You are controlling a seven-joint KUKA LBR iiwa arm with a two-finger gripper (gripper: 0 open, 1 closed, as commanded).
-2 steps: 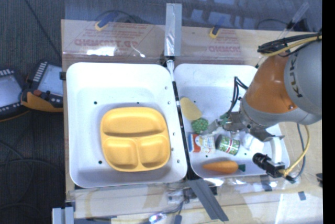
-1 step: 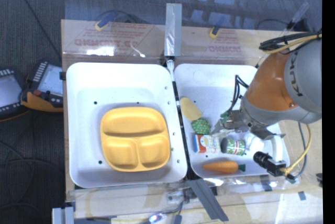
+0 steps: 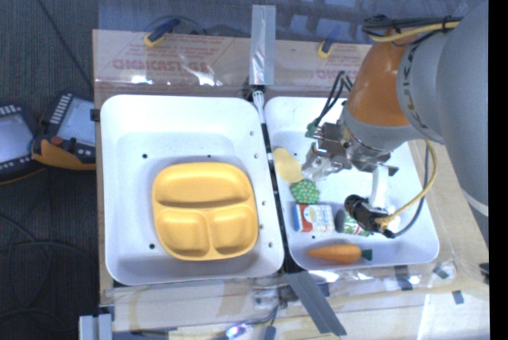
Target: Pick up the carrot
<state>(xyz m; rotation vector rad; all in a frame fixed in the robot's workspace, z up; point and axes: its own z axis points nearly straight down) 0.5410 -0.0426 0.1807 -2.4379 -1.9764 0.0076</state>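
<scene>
The carrot (image 3: 337,253), orange with a small green stem end, lies flat along the near wall of the right bin (image 3: 421,243). My gripper (image 3: 321,164) hangs over the middle of that bin, well behind the carrot and apart from it. It is just above a green round item (image 3: 303,190) and beside a pale yellow item (image 3: 287,166). Nothing shows between its tips.
A small red and white carton (image 3: 313,217) lies between the green item and the carrot. In the left bin (image 3: 119,132) sits a yellow divided plate (image 3: 206,209). A ridge (image 3: 270,171) separates the two bins. The arm covers the right bin's back right part.
</scene>
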